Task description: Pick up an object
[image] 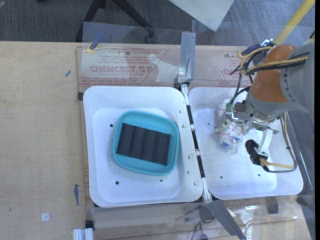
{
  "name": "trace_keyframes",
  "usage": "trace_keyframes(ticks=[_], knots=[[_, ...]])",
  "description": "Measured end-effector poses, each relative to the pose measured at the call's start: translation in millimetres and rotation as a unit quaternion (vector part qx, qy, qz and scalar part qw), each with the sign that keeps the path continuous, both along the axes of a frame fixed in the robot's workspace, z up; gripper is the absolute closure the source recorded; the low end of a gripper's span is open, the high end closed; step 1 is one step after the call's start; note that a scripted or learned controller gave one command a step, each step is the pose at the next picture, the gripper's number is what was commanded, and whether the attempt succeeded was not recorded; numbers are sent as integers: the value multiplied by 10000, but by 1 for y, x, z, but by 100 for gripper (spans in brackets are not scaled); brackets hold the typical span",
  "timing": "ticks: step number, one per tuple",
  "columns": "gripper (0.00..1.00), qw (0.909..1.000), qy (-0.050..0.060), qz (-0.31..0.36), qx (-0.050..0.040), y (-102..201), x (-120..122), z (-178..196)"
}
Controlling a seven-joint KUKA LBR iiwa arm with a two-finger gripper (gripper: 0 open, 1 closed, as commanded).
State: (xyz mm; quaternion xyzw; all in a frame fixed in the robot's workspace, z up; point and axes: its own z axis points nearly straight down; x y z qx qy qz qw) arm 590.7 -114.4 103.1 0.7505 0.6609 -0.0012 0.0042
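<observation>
A small clear plastic object [229, 138], crumpled-looking with a bluish spot low on it, lies in the right bin [240, 181] toward its left side. My gripper [235, 118] hangs right over the object's upper end, below the grey wrist and orange band [267, 81]. It is too close to the clear plastic to tell touching from apart. In the left bin [100, 184] rests a teal dish [120, 156] holding a dark ribbed slab [145, 143].
A black plug with a yellow cable [257, 156] dangles from the wrist over the right bin's middle. A ridge [195, 144] divides the two bins. Behind them stands a metal post [187, 59] on a taped sheet.
</observation>
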Motion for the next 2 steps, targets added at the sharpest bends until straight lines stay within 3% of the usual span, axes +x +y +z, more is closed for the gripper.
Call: trace_keyframes(ticks=[1,2], knots=[[100,9993,28,370,36,72,42,81],[100,9961,24,877,17,97,-32,81]])
